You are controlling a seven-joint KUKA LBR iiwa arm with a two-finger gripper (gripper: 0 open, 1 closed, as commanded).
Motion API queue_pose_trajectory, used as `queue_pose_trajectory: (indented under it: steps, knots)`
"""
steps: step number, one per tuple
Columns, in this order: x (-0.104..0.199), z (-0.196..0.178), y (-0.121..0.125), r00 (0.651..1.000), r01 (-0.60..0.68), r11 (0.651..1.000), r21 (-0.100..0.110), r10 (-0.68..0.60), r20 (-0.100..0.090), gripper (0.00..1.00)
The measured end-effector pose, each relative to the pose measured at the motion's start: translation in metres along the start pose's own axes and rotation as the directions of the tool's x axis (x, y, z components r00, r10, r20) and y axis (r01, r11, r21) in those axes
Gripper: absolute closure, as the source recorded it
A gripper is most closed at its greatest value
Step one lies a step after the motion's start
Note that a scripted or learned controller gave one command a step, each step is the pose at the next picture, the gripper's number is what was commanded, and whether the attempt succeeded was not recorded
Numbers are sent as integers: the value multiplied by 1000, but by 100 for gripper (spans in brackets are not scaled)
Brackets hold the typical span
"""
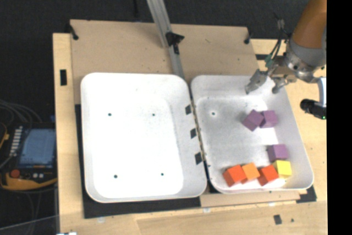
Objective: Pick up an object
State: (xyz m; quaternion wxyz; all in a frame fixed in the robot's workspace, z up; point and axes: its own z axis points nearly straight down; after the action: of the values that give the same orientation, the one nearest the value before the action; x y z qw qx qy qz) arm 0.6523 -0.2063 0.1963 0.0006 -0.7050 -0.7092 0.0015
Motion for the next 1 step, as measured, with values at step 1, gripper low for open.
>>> queue_pose_trajectory:
  steps: [1]
  knots:
    - [7,59,0,1000,1,1000,0,-1,0,0]
